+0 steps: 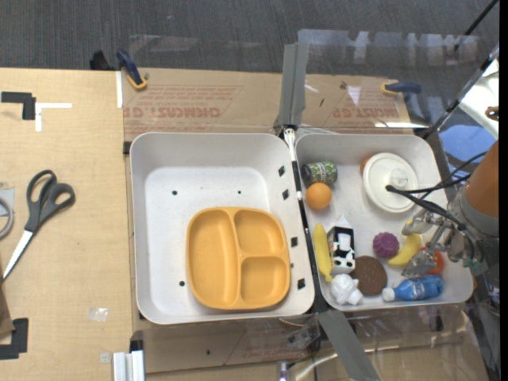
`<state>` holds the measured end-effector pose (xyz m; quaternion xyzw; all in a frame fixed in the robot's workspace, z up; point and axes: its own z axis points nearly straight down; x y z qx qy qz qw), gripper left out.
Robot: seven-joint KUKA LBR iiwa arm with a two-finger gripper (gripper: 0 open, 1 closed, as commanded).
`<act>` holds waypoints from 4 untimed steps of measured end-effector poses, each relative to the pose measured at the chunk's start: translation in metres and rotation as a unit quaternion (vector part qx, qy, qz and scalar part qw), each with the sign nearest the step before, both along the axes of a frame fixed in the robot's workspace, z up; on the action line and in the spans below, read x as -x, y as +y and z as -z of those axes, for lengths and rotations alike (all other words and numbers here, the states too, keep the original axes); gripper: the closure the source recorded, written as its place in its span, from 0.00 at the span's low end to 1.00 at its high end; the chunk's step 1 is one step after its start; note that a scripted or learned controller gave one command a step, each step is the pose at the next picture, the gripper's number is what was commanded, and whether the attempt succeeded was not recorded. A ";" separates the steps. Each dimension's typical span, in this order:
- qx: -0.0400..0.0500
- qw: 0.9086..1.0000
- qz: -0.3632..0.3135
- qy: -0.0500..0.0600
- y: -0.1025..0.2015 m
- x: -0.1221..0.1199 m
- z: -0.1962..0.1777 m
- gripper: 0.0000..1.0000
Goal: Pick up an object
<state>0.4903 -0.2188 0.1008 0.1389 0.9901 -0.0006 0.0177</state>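
The right bin (359,143) holds several small objects: a green can (321,171), an orange (318,196), a white round lid (390,182), a yellow banana (321,252), a black-and-white carton (341,248), a purple ball (386,245), a brown disc (369,275), a white figurine (344,290), a blue bottle (417,289) and a second banana (406,252). My gripper (431,242) reaches in from the right and sits low at the bin's right side. It is over the second banana and a small red object (432,261). The view does not show it holding anything.
The left bin (159,165) contains a yellow divided plate (237,257). Scissors (40,205) lie on the bench at the far left. Cables run across the right bin's far right corner towards the arm (482,197). Clamps sit behind the bins.
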 end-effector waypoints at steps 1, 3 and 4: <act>0.002 1.000 0.021 0.000 0.029 0.002 0.001 0.00; -0.005 0.995 0.097 0.017 0.061 -0.084 0.009 0.00; -0.004 0.995 0.097 0.015 0.001 -0.031 0.007 0.00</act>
